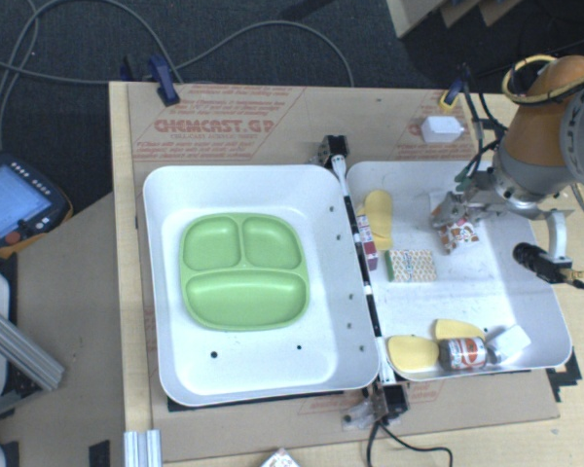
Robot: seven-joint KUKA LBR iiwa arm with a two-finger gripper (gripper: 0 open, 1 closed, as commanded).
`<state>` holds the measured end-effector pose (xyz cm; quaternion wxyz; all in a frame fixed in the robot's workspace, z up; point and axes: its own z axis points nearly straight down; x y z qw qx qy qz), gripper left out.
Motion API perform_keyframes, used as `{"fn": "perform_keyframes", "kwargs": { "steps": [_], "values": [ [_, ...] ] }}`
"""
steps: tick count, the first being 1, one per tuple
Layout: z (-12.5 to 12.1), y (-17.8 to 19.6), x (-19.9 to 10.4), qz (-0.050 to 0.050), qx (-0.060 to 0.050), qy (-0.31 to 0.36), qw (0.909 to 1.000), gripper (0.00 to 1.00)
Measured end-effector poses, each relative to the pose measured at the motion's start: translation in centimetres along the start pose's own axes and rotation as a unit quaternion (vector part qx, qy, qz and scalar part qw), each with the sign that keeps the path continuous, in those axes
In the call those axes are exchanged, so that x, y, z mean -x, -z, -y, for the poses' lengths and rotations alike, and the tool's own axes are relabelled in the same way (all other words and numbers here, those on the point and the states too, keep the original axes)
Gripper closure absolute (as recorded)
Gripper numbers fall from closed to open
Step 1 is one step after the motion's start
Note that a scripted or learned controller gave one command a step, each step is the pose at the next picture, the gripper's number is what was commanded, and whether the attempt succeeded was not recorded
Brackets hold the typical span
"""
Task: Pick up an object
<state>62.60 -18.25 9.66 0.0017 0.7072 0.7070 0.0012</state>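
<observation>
While I watched, the gripper (457, 214) hung at two o'clock in the right bin (526, 290), over a small red-and-white packet (459, 233); finger state: cannot tell. I judged no object lifted yet.

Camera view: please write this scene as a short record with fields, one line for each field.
left bin: holds a green divided plate
right bin: holds several small objects
near left wall: yellow object, patterned flat packet
front edge: yellow item, can
gripper: over the back of the right bin, above a small red and white packet
grasp: cannot tell
</observation>
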Motion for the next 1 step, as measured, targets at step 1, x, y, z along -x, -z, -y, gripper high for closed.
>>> {"fn": "perform_keyframes", "kwargs": {
  "steps": [1],
  "values": [
    [1.43, 8.91, -10.16, -0.001, -0.001, 0.001, 1.0, 1.0]
  ]
}}
